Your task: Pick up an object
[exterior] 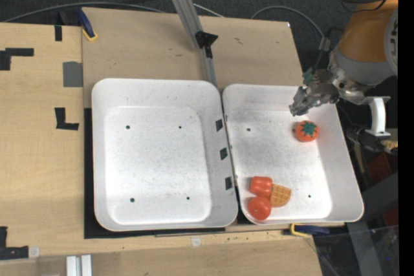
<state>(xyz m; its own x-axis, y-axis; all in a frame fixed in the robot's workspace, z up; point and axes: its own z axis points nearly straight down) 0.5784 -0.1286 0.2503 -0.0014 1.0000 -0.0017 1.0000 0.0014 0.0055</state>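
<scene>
Two shallow white bins sit side by side on the tan surface (162, 42). The left bin (155, 152) shows a bare speckled floor with a few dark dots. The right bin (323, 203) holds all the loose things. Along the seam between the bins run three small dark clips (223, 153). A grey metal rail (184, 6) slants down from the top of the view and ends at the rear rim where the bins meet, with a black bracket (206, 39) on it. Black tape marks (63, 118) lie on the surface to the left, and a blue and yellow clamp (87, 24) sits at the far left corner of the board. Cables loop over the dark floor behind.

In the right bin, a small orange fruit with a green top (306, 131) lies toward the far right side, alone, with open floor around it. At the near edge three things crowd together: a red piece (261, 186), a waffle-patterned tan piece (280, 194) touching it on the right, and a red round piece (259, 208) just below, against the near rim.

The hand (301, 106) hangs over the rear right part of the right bin, below the grey and orange arm (365, 42). The orange fruit lies just beside and in front of it, apart from its tip. Nothing is seen in its grasp; how far it is open cannot be told.
</scene>
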